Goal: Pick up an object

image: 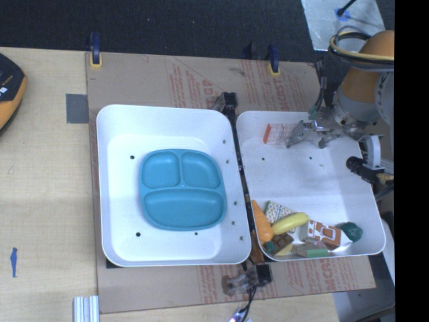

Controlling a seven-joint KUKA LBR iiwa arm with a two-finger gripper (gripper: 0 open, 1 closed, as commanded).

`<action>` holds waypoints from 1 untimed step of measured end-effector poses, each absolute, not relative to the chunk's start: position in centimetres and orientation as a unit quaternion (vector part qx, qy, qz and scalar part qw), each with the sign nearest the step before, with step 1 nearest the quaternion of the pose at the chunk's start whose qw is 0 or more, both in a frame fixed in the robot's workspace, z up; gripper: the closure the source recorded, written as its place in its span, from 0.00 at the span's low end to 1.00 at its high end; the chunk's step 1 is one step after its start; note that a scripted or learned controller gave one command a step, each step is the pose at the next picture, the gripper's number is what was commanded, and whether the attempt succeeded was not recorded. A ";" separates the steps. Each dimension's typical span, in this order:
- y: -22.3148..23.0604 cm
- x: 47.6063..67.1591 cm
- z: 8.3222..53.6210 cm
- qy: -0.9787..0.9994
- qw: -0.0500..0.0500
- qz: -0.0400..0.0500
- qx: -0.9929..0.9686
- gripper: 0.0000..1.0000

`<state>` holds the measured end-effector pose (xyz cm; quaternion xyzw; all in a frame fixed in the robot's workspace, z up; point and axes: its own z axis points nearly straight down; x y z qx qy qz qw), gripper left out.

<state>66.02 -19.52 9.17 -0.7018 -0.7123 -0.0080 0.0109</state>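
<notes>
Here we see the gripper (314,134) low over the far end of the right bin (315,186), its two fingers (297,137) spread apart with nothing between them. The small orange-and-white packet (271,133) lies flat on the bin floor just to the left of the fingers — near them, but outside their span, as far as we can tell. To do this step well, we judge the arm should shift left until the packet sits between the fingers, then press low, since so flat a thing gives little to grip and may slide away. The rest of the pickable things — a carrot (262,221), a yellow banana-like piece (289,223), a green item (350,232) — crowd the near edge, well apart from the gripper. The left bin (120,233) holds a blue divided plate (182,188).
</notes>
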 end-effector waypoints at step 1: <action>-19.6 66.0 9.2 -0.714 0.011 -0.007 -0.700 0.00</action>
